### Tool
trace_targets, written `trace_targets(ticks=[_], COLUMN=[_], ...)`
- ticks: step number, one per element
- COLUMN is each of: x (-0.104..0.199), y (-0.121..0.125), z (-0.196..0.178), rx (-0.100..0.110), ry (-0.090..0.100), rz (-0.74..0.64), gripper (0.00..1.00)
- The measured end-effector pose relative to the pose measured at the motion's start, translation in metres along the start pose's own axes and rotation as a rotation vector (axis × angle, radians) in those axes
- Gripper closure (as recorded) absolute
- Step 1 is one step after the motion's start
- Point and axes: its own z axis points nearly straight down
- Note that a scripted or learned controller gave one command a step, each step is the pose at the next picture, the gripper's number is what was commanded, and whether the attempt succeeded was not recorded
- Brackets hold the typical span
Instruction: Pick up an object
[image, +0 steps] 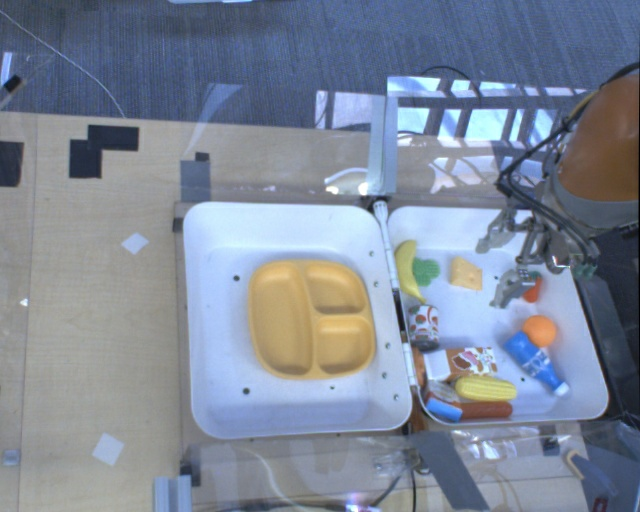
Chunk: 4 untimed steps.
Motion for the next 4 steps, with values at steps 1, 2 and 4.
trace_targets(ticks=[1, 2, 4], x=[-0.037, -0.044, -0.019], y=[-0.040, 0.041, -0.068], z=[0.083, 0.102, 0.110], rx=[0.000, -0.003, 0.006], ry=[0.004, 0.001, -0.011], rz=[0.301, 0.342, 0.025], gripper=[0.00, 0.00, 0.00])
